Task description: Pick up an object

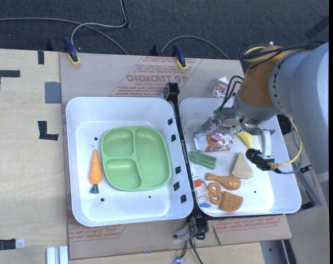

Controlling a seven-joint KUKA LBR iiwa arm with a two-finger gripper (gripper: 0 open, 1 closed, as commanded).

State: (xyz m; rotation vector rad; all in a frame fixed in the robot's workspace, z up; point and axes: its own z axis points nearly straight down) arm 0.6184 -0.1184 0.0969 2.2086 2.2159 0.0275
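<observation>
The arm (pixel 265 87) reached down into the right bin (pixel 287 202), its wrist low over the bin's upper half, and the gripper (pixel 224 122) sat just above a small red-and-white packet (pixel 217 141). Whether the gripper was apart or together could not be told, since the wrist covered it from above. Nothing was visibly held.

By my reading, the step in hand was the descent toward a grasp: the gripper was down among the objects but nothing had been lifted. The packet, lying nearest the gripper, looked the likeliest target. Below the packet lay a green pod-shaped toy (pixel 202 159), and further below that a brown drumstick-shaped piece (pixel 223 180), a pretzel (pixel 214 192) and a waffle-like square (pixel 230 202). To the right of the packet were a yellow piece (pixel 244 138) and a pale wedge (pixel 243 168).

The left bin (pixel 81 109), well apart from the packet, held a green divided plate (pixel 136 158) with a toy carrot (pixel 95 169) just beside it.

The next move would call for closing squarely on the packet, which lay flat and might slip, then lifting straight up clear of the divider between the bins. A flat, thin thing like this could easily be missed or pushed aside.
</observation>
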